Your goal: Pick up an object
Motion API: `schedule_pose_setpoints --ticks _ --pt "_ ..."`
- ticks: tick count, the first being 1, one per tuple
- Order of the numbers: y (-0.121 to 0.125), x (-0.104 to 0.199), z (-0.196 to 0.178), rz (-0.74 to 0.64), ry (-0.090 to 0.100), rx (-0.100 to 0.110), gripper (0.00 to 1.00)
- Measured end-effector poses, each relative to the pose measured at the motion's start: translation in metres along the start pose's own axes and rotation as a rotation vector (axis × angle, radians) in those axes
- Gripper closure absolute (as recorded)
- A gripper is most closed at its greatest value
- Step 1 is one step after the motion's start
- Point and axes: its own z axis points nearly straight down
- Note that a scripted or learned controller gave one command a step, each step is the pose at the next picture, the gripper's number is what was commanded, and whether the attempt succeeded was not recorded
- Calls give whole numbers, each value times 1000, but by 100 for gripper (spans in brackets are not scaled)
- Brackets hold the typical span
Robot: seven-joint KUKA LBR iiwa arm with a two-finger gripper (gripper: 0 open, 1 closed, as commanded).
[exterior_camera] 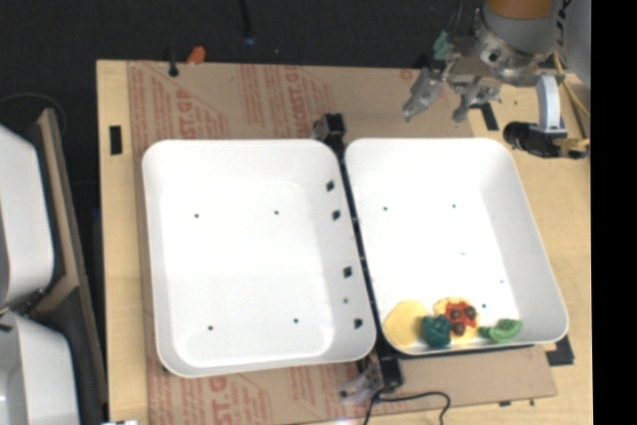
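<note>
Several small objects lie bunched in the near corner of the right bin point(518, 204): a pale yellow disc point(403, 321), a teal lump point(435, 331), a red and yellow piece point(458, 313) and a green piece point(504, 328). My gripper point(443, 101) hangs above the far edge of the right bin, well away from those objects. Its two fingers point(420, 97) are spread apart with nothing between them.
The left bin point(159, 214) sits beside the right one, joined by a black clip strip point(343, 214). Both rest on a cardboard sheet point(239, 105) on the bench. White equipment stands at the far left edge.
</note>
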Motion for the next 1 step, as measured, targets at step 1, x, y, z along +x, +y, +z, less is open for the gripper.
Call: schedule_pose_setpoints --ticks 1 --pt "-103 18 -4 0 1 -2 0"
